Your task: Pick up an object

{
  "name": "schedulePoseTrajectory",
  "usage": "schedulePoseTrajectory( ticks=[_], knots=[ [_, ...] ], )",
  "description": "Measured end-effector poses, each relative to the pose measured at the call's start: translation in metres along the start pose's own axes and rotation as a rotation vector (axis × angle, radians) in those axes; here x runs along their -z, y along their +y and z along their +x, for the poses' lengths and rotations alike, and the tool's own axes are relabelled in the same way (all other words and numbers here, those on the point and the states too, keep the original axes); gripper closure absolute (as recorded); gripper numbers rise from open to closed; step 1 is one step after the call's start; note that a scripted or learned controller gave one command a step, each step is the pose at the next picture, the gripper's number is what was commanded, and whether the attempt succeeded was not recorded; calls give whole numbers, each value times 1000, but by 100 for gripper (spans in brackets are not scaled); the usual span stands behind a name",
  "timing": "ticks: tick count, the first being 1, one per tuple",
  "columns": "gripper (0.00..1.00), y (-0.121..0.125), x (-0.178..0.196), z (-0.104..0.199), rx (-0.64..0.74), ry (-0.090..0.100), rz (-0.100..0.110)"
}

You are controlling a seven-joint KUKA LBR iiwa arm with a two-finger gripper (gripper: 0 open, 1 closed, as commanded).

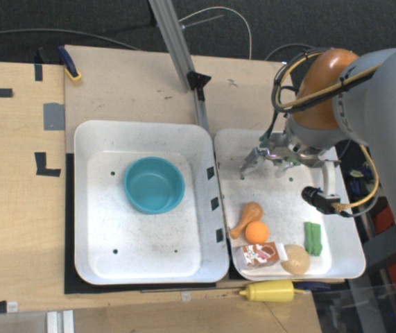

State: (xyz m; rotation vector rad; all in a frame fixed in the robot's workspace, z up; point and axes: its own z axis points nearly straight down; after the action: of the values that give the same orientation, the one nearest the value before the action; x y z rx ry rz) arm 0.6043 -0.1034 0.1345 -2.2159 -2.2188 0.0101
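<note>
The two-finger gripper (261, 159) hangs over the upper part of the right shallow white bin (236, 144), its fingers (247, 165) spread apart with nothing between them. Every candidate object lies toward the near end of that bin, below the fingers in the camera view, so the coming move looks to be a reach toward the bin's front edge. Nearest to the fingers is the orange-brown chicken-drumstick toy (245, 218), its long axis slanting from upper right to lower left, with the round orange ball (256, 232) touching its lower side. Just beyond sit a flat red-and-white packet (259, 254), a pale beige rounded lump (295, 259) beside it, and a green upright strip-shaped piece (312, 238) off to the right. That makes five objects in the right bin, one of each. The left shallow white bin (87, 207) holds a single teal plastic bowl (154, 184), well apart from the fingers. One yellow squeeze bottle (270, 292) lies on its side on the desk (17, 220), just outside the right bin's front edge.
</note>
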Motion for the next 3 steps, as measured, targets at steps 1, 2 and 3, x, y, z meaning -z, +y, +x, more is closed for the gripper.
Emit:
schedulePoseTrajectory(
  ticks=[1,2,3],
  knots=[
    [0,1,-46,0,1,-2,-9],
    [100,1,-35,1,2,0,-9],
    [100,-5,25,-1,0,0,-13]
  ],
)
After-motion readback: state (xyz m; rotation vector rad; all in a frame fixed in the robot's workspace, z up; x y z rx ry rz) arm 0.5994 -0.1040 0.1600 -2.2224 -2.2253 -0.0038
